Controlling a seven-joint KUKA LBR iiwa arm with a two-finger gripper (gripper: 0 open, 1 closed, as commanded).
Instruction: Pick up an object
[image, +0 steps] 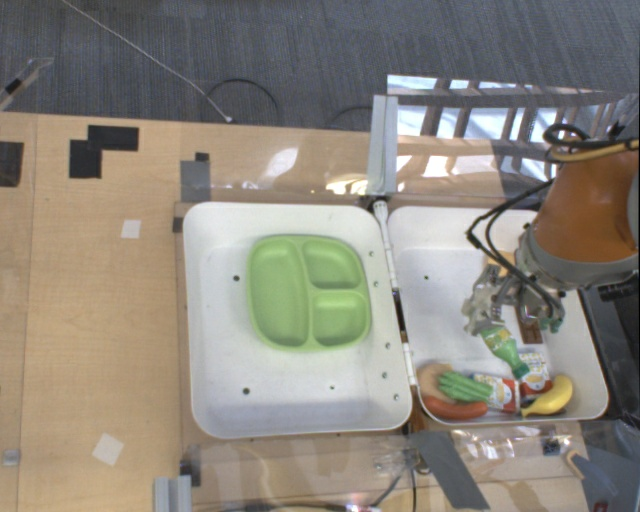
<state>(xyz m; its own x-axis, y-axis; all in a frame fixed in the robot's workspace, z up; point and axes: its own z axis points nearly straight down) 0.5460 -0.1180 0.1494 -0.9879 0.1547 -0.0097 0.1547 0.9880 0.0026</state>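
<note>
Tool (500, 318) low in the right bin (440, 250), finger state can't tell (cables blur it), so center over the green-capped pouch (515, 362) just below it w/ clearance from the banana (553, 397) before closing; left bin (215, 300) has a green divided plate (307, 292).

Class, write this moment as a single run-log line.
gripper: low in right bin, fingers unclear | toy food pile: front of right bin | green divided plate: left bin
</note>
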